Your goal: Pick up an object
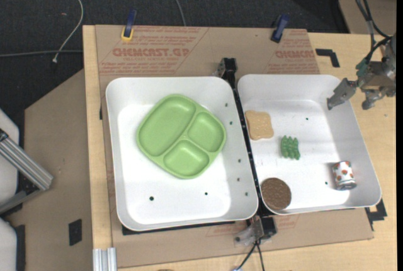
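On the left, a green divided plate (182,135) lies flat and slightly turned in the middle of the left bin (119,156), with bare white floor all round it, so it looks set down out of the way rather than meant for lifting. Across the divider, the right bin (315,90) holds the likelier candidates, all well apart: a slice of toast (259,125) near the inner wall, a brown round cookie (276,193) close to the front rim, a small green bunch of grapes (289,147) in the middle, and a small can (343,175) lying near the right wall. The grapes have the most open room around them; the can and cookie sit tight to edges. The pincer (354,92) hangs over the bin's far right corner, its fingers spread and released, grasping nothing.
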Controlling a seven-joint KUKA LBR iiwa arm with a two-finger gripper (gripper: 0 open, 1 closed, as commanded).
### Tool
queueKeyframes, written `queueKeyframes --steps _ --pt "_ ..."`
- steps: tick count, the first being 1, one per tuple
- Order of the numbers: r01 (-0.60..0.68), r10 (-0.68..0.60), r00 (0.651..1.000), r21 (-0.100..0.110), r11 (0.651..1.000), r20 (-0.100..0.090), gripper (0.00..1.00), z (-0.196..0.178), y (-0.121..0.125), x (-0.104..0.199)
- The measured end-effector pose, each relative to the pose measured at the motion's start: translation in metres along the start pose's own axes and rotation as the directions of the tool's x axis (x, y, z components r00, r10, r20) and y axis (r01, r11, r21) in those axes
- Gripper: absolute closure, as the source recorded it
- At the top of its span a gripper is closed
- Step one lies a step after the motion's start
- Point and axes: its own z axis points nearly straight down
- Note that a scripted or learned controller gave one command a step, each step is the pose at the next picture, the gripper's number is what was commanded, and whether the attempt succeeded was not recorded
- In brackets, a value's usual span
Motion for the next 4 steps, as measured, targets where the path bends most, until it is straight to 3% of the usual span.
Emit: queueKeyframes --steps 1,2,4 --pt "0.003 -0.003 1.000 -0.012 1.000 0.003 0.00 -0.007 0.002 0.001" --pt "0.003 -0.003 1.000 -0.006 1.000 0.001 0.00 0.056 0.001 0.001" --pt "0.003 -0.003 1.000 -0.008 1.000 0.001 0.00 0.142 0.000 -0.001"
